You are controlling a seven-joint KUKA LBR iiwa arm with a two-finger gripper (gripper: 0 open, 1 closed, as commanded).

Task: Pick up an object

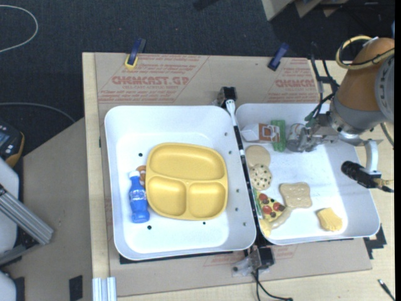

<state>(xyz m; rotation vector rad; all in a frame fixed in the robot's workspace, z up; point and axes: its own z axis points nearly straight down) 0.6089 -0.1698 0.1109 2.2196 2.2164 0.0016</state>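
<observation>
Overhead, two shallow white bins are seen side by side on a bench covered with brown printed board. The left bin (pixel 119 168) is occupied by a yellow divided tray (pixel 186 180), which lies flat near its middle. A small blue bottle (pixel 138 199) lies just beside the tray's left edge, and a small brownish item, too hidden to be identified, is tucked between bottle and tray.

The right bin (pixel 357 196) is reached by the arm from the right, and the gripper (pixel 299 137) is positioned low over the bin's upper part. Whether anything is clasped cannot be told, as the gripper's tip is blurred against the bin floor. A green and white packet (pixel 272 133) lies just beside the gripper, on its left. Below it, along the bin's left wall, a tan round piece (pixel 257 155), a chocolate chip cookie (pixel 260 177) and a pizza slice (pixel 272 207) are lined up, each nearly touching the next. A slice of toast (pixel 296 195) lies near the pizza slice, and a yellow chunk (pixel 329 219) is placed near the bin's lower right corner, apart from the others.

Two blue clamps are fixed to the bench's far edge.
</observation>
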